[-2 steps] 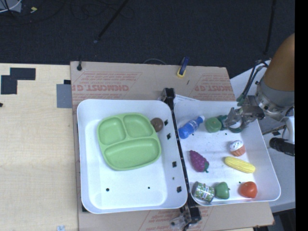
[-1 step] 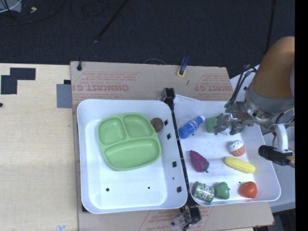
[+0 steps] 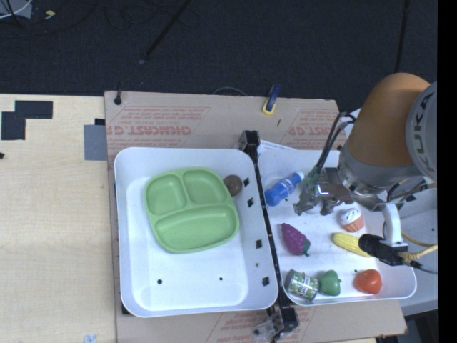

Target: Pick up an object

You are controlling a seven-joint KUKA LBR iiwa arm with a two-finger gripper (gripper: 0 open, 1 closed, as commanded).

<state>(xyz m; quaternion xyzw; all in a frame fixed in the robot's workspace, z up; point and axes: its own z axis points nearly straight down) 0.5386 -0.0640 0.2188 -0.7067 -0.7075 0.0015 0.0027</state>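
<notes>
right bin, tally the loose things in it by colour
blue: 1, bottle
purple: 1, grapes
yellow: 1, corn
green: 1, pepper
red: 1, tomato
silver-green: 1, can
white-orange: 1, cupcake
total: 7

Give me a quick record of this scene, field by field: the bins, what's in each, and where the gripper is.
left bin: green divided plate, small brown ball by its right rim
right bin: blue bottle, purple grapes, corn cob, tin can, green pepper, tomato, cupcake toy
gripper: over right bin, beside bottle
holding: nothing visible
</notes>
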